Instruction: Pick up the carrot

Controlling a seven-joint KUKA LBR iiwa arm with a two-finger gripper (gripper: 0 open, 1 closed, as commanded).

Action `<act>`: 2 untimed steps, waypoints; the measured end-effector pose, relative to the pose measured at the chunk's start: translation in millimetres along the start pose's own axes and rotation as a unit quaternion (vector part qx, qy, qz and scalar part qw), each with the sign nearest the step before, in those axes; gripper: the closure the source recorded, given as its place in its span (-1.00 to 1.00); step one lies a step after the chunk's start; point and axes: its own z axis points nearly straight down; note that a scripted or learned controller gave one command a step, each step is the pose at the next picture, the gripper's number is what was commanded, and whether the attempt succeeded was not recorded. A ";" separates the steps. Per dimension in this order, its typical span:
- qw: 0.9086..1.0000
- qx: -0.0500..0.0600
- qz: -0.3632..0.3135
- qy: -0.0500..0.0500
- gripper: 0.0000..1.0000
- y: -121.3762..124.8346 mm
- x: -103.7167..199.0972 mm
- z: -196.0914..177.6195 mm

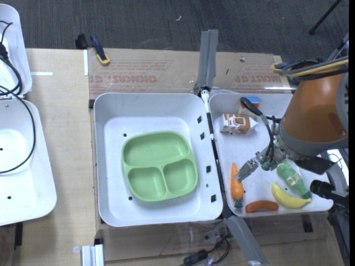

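Arm (313, 115) reaches into right bin (222, 148); tool (244, 170) angled toward carrot (237, 186), seemingly open, gripping nothing.

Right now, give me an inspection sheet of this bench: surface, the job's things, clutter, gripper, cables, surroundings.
Surface: wooden bench bearing a left bin and a right bin, side by side.
Job's things: carrot lies in the right bin near its left wall, green end toward the front.
Clutter: green divided plate in the left bin; in the right bin a small carton, banana, green bottle and sausage.
Gripper: gripper is just right of the carrot's upper end, with nothing seen between the fingers.
Cables: black cable loops over white trays at far left.
Surroundings: dark floor beyond the bench.
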 end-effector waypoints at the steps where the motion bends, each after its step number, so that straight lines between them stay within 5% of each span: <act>1: 1.000 0.000 -0.028 0.000 -1.00 15.8 26.7 0.2; 2: 0.999 0.001 -0.046 0.001 -1.00 5.7 10.5 0.3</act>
